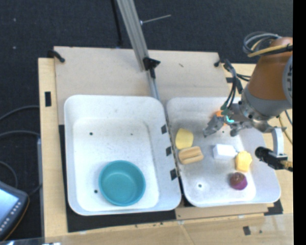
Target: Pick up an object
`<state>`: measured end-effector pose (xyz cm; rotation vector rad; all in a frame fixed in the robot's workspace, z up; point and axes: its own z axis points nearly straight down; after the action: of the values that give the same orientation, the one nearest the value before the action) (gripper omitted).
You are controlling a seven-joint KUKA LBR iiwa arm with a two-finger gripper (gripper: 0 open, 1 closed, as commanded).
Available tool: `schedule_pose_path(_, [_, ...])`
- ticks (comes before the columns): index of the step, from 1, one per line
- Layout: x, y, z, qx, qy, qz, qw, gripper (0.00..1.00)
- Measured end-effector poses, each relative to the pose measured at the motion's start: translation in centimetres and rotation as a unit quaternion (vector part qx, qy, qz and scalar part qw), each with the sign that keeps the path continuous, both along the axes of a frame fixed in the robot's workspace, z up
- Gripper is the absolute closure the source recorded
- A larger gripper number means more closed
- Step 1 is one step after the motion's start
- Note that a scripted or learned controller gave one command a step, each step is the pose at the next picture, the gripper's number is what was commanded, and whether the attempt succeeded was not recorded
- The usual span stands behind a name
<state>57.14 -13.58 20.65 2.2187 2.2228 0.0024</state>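
My pincer (pixel 222 127) hangs over the upper part of the right bin (pixel 194 106), its two dark fingers spread apart with nothing between them; my grey arm with its orange band (pixel 268 80) comes in from the right. Candidates for picking, all in the right bin — five items. One yellow round piece (pixel 184 138), flattish, pale lemon in colour, lying near the bin's left wall. One tan block (pixel 190 155), oblong like a small bread roll, just below the yellow round piece and touching or nearly touching it. One white block (pixel 224 151), small and boxy, near the middle of the bin, below my fingers and apart from them. One yellow lump (pixel 243 161), brighter than the round piece, just right of the white block. One dark purple ball (pixel 238 180), plum-like, just below the yellow lump, towards the bin's lower right corner. Left bin (pixel 92 111) — one item: a teal bowl (pixel 122 182), round, upright and open to the camera, sitting in the lower middle. Bins counted: two, white, shallow, side by side on the tan bench (pixel 107 70). One grey metal rail (pixel 135 29) slants down from the top towards the gap between the bins.
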Motion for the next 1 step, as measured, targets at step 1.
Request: schedule_pose_path(1, [-0.07, -0.92, -5.98, -0.0008, 0.003, -0.001, 1.0000, 0.00])
